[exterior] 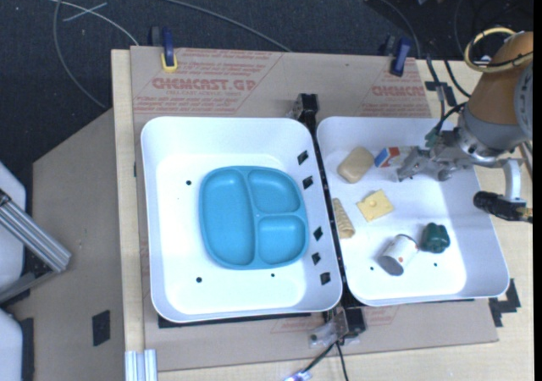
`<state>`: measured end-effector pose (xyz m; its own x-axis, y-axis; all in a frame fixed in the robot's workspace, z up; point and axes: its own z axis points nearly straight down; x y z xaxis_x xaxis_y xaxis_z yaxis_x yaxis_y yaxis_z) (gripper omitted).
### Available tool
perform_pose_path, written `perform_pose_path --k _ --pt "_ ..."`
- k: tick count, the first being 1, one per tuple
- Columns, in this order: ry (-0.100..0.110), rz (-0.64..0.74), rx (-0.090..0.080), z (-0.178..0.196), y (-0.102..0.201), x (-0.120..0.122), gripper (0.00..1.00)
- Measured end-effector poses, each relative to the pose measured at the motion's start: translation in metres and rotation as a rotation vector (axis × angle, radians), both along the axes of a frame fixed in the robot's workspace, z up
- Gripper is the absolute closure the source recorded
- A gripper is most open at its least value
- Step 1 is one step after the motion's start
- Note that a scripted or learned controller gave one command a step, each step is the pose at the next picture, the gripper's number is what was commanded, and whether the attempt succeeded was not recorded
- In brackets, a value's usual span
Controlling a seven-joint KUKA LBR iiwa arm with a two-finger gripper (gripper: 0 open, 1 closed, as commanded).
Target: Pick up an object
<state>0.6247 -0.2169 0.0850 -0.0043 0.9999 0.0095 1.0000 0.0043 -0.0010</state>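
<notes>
Jaws (417, 166) of our grey arm hang low over the far side of the right bin (474, 286); we cannot tell how wide they stand, nor see anything in them. Just beside them to their left lie a red-and-blue block (387, 156) and a tan bread roll (356, 164), likeliest targets. Farther off in the left bin sits a blue divided plate (253, 217).
</notes>
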Motion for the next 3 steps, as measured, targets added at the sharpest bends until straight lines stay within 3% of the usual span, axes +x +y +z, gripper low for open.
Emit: perform_pose_path --k 1,3 --pt "-0.003 0.001 -0.006 0.012 -0.002 0.000 1.00" --pt "-0.008 -0.002 -0.011 0.126 0.006 0.005 1.00"
